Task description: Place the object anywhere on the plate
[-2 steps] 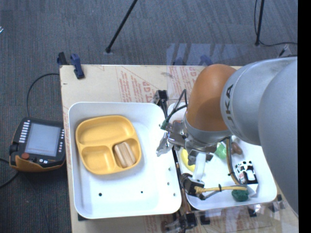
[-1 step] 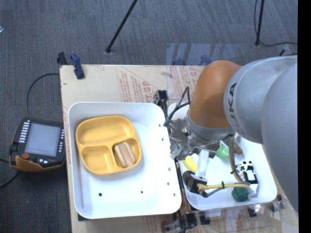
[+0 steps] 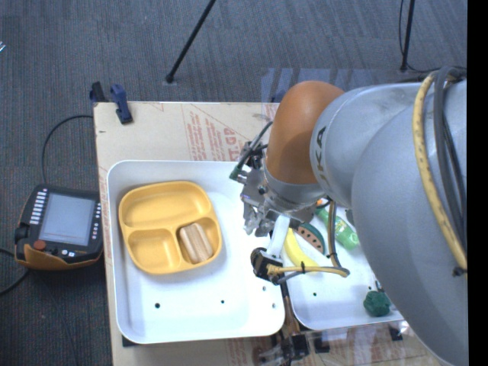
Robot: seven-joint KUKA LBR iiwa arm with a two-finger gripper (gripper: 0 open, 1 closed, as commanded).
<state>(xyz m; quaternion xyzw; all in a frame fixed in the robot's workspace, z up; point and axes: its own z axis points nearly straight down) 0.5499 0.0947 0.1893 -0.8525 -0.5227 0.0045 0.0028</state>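
A: Which surfaces look glossy?
B: The yellow plate (image 3: 169, 225), smooth plastic; also the white bin (image 3: 191, 315).
A: And matt?
B: The bench board (image 3: 183, 132), cardboard-like; the carpet (image 3: 76, 44), ribbed cloth.

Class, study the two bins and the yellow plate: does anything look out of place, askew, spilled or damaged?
Nothing stands out. The yellow plate lies flat in the left bin, with a brown bread-like item neatly inside one compartment. A banana and green items lie in the right bin, partly hidden by the arm. Nothing looks spilled or broken.

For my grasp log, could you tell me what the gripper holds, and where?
It cannot be told: the gripper hangs above the banana, with the arm covering its fingertips.
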